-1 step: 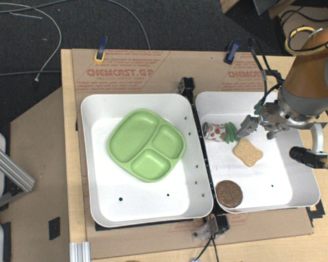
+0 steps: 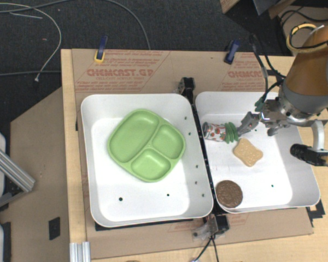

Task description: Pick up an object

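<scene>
Item: small cylindrical object (image 2: 217, 132), lying on its side in the right bin (image 2: 295, 198), in the far left part beside the wall shared with the left bin. Body pale with red markings toward its left end and a green portion toward its right end; fine detail too small to read.

Gripper (image 2: 246, 125): just to the right of the object's green end, at the end of the grey arm (image 2: 303, 94) entering from the right. Two fingers (image 2: 244, 127) stand slightly apart, tips near or touching the object; nothing is seen between them. Contact cannot be settled.

Neighbouring contents, right bin: tan, rounded-rectangular biscuit-like piece (image 2: 247, 152), just below and right of the gripper, apart from the cylindrical object. Brown round disc (image 2: 229, 194) at the near left corner, resting against the bin's rim. The middle and right of the bin floor are bare white, partly overhung by the arm.

Left bin (image 2: 98, 201): holds a green three-compartment plate (image 2: 146, 144), turned at an angle, roughly central. Bare white floor on all sides of it, widest along the near edge.

Surroundings: both bins sit side by side, walls touching, on a cardboard-covered tabletop (image 2: 71, 146). Two blue clamps (image 2: 101, 48) grip the cardboard's far edge. Cables trail over the dark floor (image 2: 44, 15) beyond.
</scene>
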`<state>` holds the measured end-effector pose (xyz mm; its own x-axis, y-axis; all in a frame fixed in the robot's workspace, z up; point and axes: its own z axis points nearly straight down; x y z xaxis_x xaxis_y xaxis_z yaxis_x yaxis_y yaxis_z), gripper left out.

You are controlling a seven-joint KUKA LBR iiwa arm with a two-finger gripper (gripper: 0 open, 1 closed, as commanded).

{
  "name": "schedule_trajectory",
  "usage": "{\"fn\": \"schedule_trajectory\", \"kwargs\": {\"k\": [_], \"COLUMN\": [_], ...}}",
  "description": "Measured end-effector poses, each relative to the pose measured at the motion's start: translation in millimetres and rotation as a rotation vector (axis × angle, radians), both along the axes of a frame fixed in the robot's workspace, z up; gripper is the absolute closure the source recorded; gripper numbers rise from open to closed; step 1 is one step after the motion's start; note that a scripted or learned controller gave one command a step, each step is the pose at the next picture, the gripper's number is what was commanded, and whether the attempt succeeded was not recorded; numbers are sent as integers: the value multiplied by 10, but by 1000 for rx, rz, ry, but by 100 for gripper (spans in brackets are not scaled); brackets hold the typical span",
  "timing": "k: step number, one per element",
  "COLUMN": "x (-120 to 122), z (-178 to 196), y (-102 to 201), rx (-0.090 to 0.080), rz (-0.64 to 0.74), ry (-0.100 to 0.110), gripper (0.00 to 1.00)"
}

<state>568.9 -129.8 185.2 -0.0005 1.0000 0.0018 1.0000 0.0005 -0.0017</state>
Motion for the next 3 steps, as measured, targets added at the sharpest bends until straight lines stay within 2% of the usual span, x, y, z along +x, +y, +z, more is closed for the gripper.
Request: {"fn": "schedule_trajectory", "kwargs": {"k": [2,3], "x": [83,112], "z": [-994,-831], "y": [-54,-67], "rx": [-2,-4], "rz": [0,-1], "ry": [-2,-12], "gripper": [0,100]}}
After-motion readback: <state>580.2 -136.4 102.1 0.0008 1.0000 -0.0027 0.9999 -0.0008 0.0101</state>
